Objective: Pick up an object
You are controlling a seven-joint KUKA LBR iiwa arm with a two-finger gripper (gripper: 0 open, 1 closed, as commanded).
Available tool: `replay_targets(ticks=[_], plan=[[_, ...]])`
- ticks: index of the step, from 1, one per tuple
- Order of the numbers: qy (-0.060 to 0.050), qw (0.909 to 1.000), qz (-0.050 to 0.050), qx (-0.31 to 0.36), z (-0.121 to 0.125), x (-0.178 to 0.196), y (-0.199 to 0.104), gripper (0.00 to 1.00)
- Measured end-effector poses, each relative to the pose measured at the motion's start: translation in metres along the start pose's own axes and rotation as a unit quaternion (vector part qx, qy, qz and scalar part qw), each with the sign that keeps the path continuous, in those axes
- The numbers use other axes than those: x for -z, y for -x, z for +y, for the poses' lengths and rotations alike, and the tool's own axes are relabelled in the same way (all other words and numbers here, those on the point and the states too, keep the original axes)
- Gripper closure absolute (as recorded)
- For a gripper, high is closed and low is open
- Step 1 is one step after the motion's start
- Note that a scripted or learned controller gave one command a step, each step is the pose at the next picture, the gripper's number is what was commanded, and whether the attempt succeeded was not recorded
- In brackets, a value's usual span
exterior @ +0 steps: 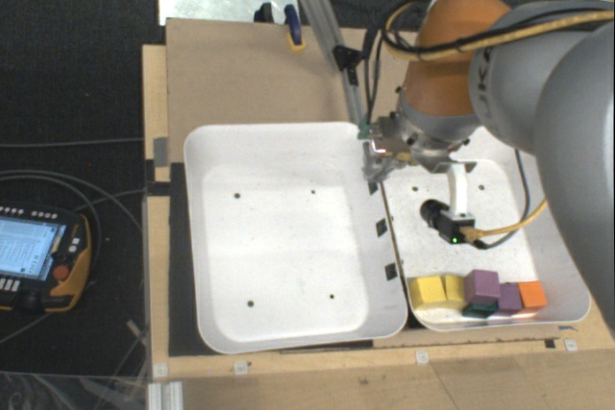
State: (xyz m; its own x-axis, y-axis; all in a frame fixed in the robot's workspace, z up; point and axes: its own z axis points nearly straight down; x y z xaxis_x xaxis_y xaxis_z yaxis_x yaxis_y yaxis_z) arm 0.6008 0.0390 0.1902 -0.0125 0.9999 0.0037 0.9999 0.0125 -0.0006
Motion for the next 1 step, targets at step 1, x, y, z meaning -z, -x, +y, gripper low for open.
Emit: replay_targets(ticks=[1], plan=[[0.002, 1.0, -0.002, -0.006, 0.0071, 0.0005, 0.0139, 1.0]])
